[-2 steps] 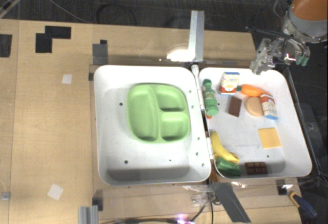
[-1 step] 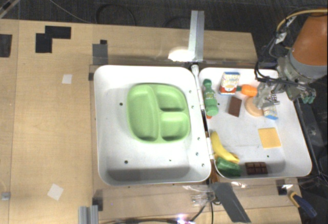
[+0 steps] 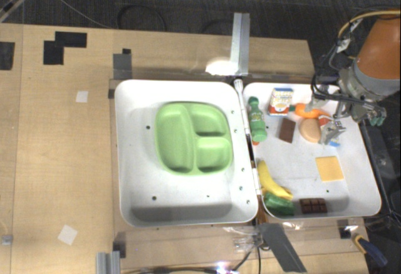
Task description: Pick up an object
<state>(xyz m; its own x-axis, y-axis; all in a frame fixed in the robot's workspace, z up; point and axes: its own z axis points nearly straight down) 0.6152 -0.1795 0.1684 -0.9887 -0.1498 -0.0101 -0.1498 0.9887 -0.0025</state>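
My gripper (image 3: 331, 131) hangs over the upper right part of the right bin (image 3: 363, 169), below the arm's orange band. It sits just right of a round tan bun (image 3: 309, 131) and an orange carrot (image 3: 307, 111). Nothing can be seen held in it. A yellow cheese slice (image 3: 329, 168) lies just below the gripper. Further left lie a brown chocolate piece (image 3: 286, 130), a small carton (image 3: 281, 101) and a green bottle (image 3: 256, 120) against the bin's left wall.
A banana (image 3: 272, 181), a green vegetable (image 3: 279, 205) and a dark chocolate bar (image 3: 313, 206) lie along the right bin's front. The left bin (image 3: 135, 141) holds a green divided plate (image 3: 191, 137). A metal post (image 3: 240, 44) stands behind the bins.
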